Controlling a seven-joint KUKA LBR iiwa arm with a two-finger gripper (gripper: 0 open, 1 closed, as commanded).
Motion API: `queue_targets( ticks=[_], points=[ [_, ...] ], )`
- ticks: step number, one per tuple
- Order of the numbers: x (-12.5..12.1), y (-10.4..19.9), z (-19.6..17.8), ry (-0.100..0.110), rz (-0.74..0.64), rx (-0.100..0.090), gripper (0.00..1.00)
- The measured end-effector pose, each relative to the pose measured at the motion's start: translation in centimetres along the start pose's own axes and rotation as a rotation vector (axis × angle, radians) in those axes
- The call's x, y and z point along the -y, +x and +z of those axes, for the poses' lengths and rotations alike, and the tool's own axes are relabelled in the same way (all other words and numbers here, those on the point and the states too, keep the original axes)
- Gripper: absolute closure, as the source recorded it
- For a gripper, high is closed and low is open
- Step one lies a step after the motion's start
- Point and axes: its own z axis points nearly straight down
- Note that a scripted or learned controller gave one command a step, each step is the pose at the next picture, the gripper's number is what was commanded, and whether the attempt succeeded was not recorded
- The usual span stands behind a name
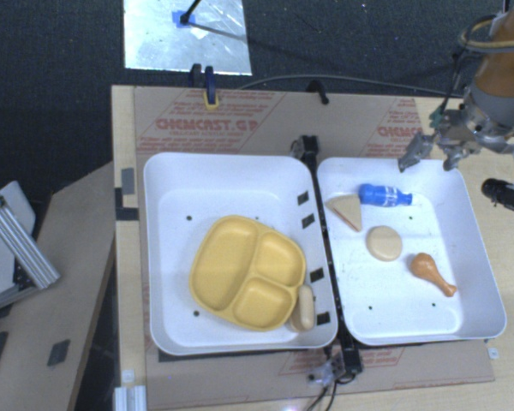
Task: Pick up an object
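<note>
on the bench, two shallow white bins sit side by side on a cardboard sheet (240, 114) printed with red lettering. left bin (167, 195): a yellow compartment tray (248, 272) with three sections lies near the middle, tilted a little; a small beige bread roll (304, 307) rests against the tray's near right corner, close to the bin's right wall. right bin (475, 255): a blue bottle (384, 196) with a white cap lies on its side toward the far end; a tan wedge (347, 211), like a slice of cheese or bread, lies just left of and nearer than the bottle; a round cream disc (384, 243), cookie-like, lies near the bin's centre; an orange-brown toy drumstick (433, 273) lies to the right of the disc, thin end pointing to the near right. gripper (435, 151): at the far right corner of the right bin, above its far rim, two fingers spread apart with nothing between them, well apart from every object. arm (501, 67): grey with an orange band, enters from the right. far left: a sheet of shiny foil (188, 24) lies on the dark floor beyond the bench.
</note>
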Motion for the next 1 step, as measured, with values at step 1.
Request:
queue_targets(
  ticks=[1],
  points=[
    [-0.23, 0.01, -0.61, -0.01, -0.002, 0.002, 0.0]
  ],
)
